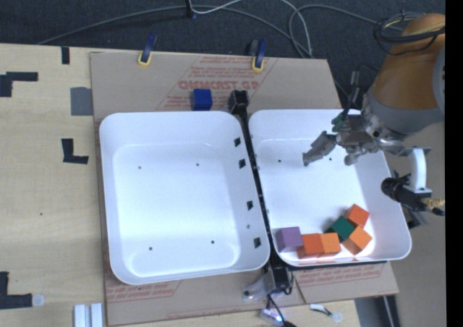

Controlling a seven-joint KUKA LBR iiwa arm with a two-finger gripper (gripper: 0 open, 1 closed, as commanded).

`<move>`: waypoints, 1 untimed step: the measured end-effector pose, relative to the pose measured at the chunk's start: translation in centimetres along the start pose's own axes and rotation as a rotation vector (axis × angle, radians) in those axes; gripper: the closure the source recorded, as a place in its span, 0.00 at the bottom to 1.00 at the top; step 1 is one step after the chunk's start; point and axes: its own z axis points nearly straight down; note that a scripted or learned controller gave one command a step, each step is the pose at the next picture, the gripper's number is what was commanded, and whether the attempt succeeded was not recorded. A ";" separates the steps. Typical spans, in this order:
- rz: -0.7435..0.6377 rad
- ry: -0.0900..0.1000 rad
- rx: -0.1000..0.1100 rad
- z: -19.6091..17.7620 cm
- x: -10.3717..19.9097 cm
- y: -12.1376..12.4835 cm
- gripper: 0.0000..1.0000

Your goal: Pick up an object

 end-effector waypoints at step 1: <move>0.003 -0.001 0.001 0.3 -5.7 4.4 0.00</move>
